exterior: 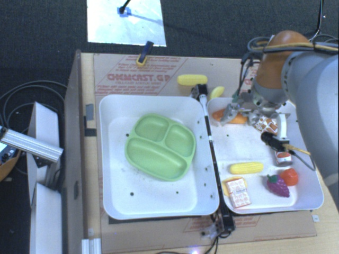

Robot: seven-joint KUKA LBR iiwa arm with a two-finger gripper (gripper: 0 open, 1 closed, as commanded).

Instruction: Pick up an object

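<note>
The tool (231,111) is seen low in the right bin (312,194), at its far-left corner, against an orange piece (239,119); whether it is spread cannot be told. 1 corn cob (246,168), 1 grape bunch (278,186), 1 tomato (290,177) and 1 patterned box (238,191) lie nearer. 1 green divided plate (160,146) sits in the left bin (114,194). "CHEMCAST" is printed on the cardboard (139,76) covering the bench.

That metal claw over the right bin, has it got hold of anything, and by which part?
It cannot be told. The gripper is low at the far end of the right bin, right by an orange toy, but no clear grasp shows.
</note>
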